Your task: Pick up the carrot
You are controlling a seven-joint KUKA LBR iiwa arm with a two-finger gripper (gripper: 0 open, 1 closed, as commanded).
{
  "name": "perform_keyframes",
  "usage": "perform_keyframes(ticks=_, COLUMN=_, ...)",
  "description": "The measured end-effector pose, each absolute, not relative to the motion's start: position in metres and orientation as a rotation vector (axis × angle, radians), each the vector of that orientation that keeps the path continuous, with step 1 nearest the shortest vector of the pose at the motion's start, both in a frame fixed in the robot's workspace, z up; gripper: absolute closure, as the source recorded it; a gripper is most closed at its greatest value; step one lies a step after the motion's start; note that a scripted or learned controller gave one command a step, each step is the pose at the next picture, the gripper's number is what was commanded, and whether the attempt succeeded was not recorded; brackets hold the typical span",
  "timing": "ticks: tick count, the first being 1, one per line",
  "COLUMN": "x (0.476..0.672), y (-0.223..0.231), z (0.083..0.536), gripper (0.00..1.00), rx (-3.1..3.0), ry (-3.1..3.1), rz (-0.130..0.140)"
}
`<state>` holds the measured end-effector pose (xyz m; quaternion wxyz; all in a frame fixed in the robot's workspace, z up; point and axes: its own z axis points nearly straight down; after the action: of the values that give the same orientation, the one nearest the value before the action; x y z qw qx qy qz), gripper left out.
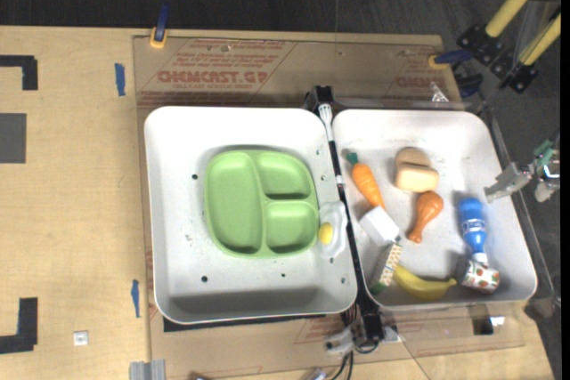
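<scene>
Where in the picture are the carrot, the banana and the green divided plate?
carrot (365, 183), camera view, middle of its orange body.
banana (422, 282), camera view, middle of the yellow curve.
green divided plate (233, 200), camera view, floor of its large left compartment.

Red print ran along the far edge of the cardboard sheet (223, 67) under the bins; its large line seemed to read "CHEMCAST GP", while the smaller lines were too blurred to read.
</scene>
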<state>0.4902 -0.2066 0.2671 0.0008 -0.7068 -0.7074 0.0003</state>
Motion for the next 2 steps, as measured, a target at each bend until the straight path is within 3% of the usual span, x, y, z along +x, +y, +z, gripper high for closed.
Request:
perform_keyframes(ticks=1, x=0.482, y=-0.168, z=0.096, gripper=0.0, rx=-2.044, ry=-2.394, rz=-0.007)
perform_keyframes(ticks=2, x=0.54, y=-0.098, z=0.096, gripper=0.0, rx=-2.231, ry=-2.215, rz=-0.003)
